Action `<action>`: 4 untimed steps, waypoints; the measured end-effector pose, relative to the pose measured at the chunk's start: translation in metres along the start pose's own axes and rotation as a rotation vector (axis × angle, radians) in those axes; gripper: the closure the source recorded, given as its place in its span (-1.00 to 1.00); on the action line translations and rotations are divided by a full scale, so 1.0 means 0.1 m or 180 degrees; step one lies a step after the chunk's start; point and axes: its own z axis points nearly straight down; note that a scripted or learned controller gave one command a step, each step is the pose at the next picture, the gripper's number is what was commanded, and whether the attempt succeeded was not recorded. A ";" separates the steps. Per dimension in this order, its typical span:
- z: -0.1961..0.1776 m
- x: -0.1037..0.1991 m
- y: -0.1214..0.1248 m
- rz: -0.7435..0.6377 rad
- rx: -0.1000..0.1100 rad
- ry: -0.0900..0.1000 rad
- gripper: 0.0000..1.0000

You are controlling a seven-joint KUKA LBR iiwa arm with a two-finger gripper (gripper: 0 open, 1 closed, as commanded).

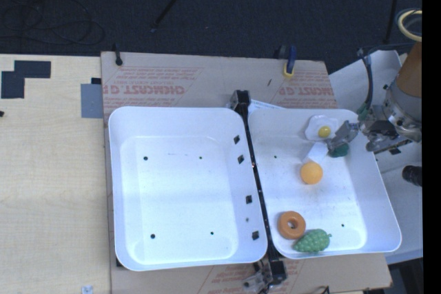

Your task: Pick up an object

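Your pincer (342, 138) sits low at the far right of the right bin (372, 196), just beside the fried egg toy (321, 128); you can't tell its state from here, too small and dark. A small green piece (338, 152) lies right under it, touching or not is unclear. The orange ball (311, 173) is near, toward the bin's middle; the donut (292, 224) and the green grape bunch (312, 241) touch each other at the bin's near wall.

Risks, as a judgement: the egg is flat, so a grab may slide over it; the ball may roll off; the bin wall close by may block the close.

The cardboard (207, 82) behind the bins reads "CHEMCUT", upside down, printed twice.
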 end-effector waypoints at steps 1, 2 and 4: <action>1.13 -0.08 -0.43 0.0006 0.0029 0.0009 -1.00; 1.43 -0.23 -0.30 0.0000 0.0004 0.0000 -1.00; 1.42 -0.22 0.63 -0.0012 0.0070 0.0031 -1.00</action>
